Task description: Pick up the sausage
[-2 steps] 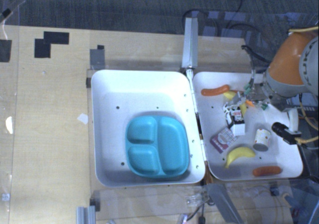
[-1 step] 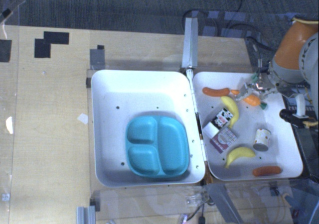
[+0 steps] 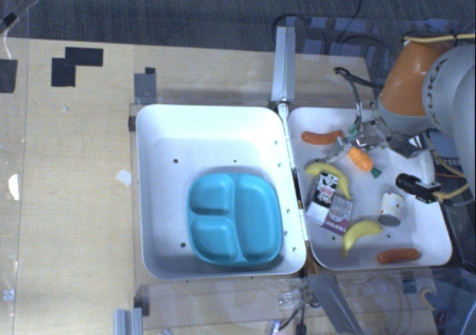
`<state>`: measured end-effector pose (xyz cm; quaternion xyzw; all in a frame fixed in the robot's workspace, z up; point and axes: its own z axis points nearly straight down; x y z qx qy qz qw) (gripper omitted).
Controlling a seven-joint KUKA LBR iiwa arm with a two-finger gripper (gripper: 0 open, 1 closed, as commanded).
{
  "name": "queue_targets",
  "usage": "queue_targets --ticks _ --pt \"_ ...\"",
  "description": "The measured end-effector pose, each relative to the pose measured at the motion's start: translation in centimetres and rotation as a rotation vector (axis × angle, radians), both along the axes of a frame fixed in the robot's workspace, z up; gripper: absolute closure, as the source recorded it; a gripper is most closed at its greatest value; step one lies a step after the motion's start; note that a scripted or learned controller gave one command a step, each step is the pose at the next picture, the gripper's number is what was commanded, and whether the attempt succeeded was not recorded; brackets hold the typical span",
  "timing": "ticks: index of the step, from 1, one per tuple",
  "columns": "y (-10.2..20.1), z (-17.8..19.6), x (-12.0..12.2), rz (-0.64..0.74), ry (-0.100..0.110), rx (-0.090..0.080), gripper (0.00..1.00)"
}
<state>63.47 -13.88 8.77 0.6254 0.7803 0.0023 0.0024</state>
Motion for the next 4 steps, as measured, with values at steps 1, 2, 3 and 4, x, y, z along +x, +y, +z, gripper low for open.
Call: queue_targets --ticks 1,2,3,4 --pt "-1.2 6.4 3.7 0.010 -0.003 -0.002 0.00" --pt "2.2 0.6 3.6 0.000 -0.006 0.000 0.00" --pt "2.2 1.7 3.6 0.005 -0.003 -0.001 1.00" --pt "7.4 14.0 -2.2 0.090 -0.002 -0.001 1.00"
